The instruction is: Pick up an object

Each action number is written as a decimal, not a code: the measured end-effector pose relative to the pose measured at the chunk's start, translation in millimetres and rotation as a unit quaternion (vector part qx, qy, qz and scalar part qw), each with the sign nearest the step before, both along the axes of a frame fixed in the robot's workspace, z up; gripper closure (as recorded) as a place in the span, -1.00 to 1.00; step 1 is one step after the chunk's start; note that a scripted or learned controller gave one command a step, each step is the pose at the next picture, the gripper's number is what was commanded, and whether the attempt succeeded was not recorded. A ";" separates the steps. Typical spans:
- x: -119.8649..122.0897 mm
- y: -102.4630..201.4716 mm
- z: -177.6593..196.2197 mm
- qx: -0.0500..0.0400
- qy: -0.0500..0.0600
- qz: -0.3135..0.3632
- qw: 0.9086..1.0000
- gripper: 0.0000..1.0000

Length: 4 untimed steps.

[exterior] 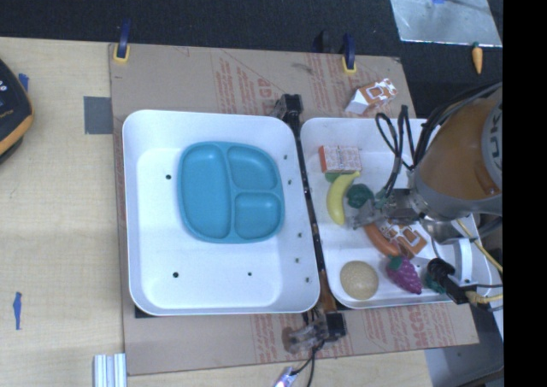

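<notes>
The right bin holds several toy foods: a red and white packet, a yellow banana, a dark green piece, an orange carrot-like piece, a beige round ball and purple grapes. My gripper hangs low in this bin, just right of the green piece and above the orange piece. The grey and orange arm covers the bin's right side. I see nothing clearly held.
The left bin holds a blue divided plate. A small orange and white carton lies on the cardboard behind the right bin. Black cables hang over the right bin's back. Clamps hold the cardboard's far edge.
</notes>
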<state>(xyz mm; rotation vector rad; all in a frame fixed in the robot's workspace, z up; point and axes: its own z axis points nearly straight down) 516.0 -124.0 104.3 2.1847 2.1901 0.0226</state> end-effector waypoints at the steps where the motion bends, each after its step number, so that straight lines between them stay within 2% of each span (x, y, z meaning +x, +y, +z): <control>1: -17.6 4.8 -0.3 0.001 -0.002 0.002 1.000 -1.00; 2: -17.3 0.3 12.4 -0.002 -0.002 0.001 1.000 1.00; 3: -17.3 0.4 12.2 -0.002 -0.002 0.001 1.000 -1.00; 4: -29.7 24.1 -2.1 0.008 0.005 0.004 1.000 -1.00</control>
